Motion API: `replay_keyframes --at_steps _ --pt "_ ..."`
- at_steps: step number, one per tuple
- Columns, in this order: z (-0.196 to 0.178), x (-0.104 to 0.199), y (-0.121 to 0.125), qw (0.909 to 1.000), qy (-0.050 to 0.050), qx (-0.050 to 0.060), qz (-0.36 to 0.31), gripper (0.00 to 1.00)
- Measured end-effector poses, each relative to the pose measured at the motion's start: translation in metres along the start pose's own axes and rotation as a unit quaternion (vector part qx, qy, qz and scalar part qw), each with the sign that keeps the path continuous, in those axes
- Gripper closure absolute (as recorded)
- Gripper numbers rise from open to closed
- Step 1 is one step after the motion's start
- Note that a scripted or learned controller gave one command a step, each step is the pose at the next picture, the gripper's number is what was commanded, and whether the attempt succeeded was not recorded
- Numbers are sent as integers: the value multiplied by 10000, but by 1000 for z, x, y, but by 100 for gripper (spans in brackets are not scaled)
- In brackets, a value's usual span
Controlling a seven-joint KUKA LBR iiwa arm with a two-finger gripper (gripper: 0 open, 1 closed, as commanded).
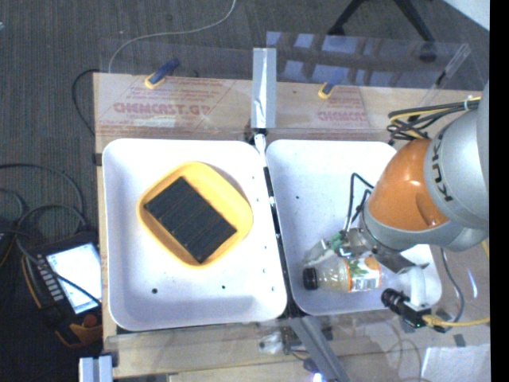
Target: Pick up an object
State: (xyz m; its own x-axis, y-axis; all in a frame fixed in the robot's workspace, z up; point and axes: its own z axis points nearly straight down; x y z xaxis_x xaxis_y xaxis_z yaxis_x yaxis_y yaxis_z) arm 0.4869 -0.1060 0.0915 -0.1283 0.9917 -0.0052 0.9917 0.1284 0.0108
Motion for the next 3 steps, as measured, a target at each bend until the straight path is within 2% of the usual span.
replay_keyframes --at_steps 1,2,3 --pt "-10 1 3 10000 10 -29 3 100" --pt "-10 1 2 10000 10 -29 4 0" --pt "0 -44 51 9996 7 20 -293 0"
